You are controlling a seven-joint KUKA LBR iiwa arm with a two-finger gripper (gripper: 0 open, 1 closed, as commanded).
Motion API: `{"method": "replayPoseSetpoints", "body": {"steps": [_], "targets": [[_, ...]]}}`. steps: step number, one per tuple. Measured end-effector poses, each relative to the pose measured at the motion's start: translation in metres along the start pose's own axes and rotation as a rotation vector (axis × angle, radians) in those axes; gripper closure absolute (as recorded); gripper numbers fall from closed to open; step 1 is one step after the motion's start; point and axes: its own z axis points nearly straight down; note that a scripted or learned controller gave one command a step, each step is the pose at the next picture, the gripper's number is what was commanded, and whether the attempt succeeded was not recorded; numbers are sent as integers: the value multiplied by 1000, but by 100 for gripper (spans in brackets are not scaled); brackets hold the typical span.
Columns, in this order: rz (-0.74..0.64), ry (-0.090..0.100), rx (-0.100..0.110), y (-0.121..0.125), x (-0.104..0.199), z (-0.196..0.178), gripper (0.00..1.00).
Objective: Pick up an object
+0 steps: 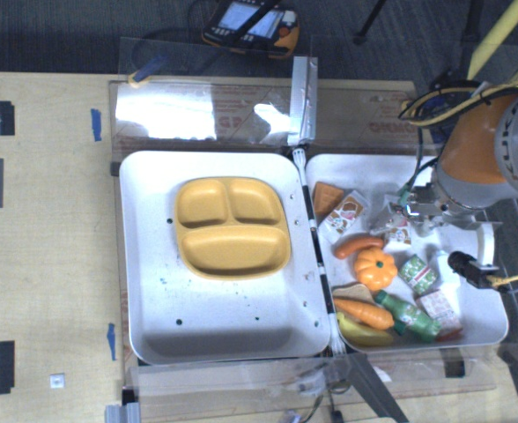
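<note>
i see the gripper (pixel 415 208) hanging over the upper right of the right bin (pixel 492 320), and i cannot tell how its jaws stand from here. the toys crowd that bin's left and lower side: a carrot (pixel 365 311) lies with its long axis slanting down to the right beside the green bottle (pixel 406 315), which slants the same way, with the pumpkin (pixel 376 271) just above them. open floor shows along the right bin's right wall, while in the left bin (pixel 144 263) the yellow divided tray (pixel 233 226) leaves bare room below and to the left.
</note>
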Motion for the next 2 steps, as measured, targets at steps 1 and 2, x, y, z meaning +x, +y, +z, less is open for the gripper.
{"method": "replayPoseSetpoints", "body": {"steps": [1, 2], "targets": [[4, 0, -4, 1, -1, -11, 100], [-74, 0, 3, 0, 97, -99, 100]]}}
